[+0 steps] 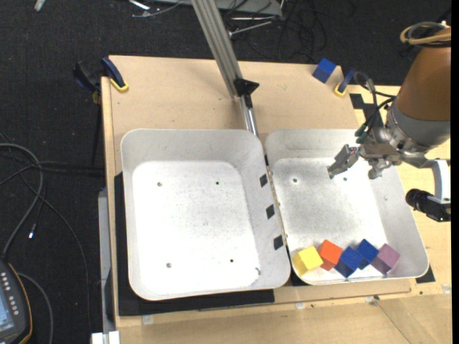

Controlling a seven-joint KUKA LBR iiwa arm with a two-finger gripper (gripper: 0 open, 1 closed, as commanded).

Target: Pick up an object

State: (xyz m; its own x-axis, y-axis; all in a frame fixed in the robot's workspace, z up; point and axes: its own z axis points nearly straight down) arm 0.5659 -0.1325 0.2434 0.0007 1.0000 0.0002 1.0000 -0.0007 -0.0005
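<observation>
Two shallow white bins with rounded corners and speckled, matte floors sit side by side on a pale wooden bench (179, 95); the left bin (143, 192) shows a few small dark dots on its floor, and the right bin (315, 213) holds all the blocks. Five small cubes with a soft, foam-like look lie bunched in a row along the right bin's near wall, toward its 5 o'clock corner: one yellow block (308, 259), one orange block (330, 252) touching it, two blue blocks (357, 256) pressed together, and one purple block (386, 257) at the end of the row nearest the corner. A sixth cube, another blue block (324, 69), rests alone on the bench at about 1 o'clock, outside the bins and just beside a yellow-and-blue clamp (343, 82). A matching clamp (111, 75) grips the bench at 10 o'clock. The gripper (358, 165), dull grey metal below the arm's orange band, hovers over the far part of the right bin, at roughly 12 o'clock from the row of blocks and well apart from it; its two fingers (340, 162) stand spread with nothing between them. A ribbed aluminium pole (215, 34) slants down to the seam between the bins.
</observation>
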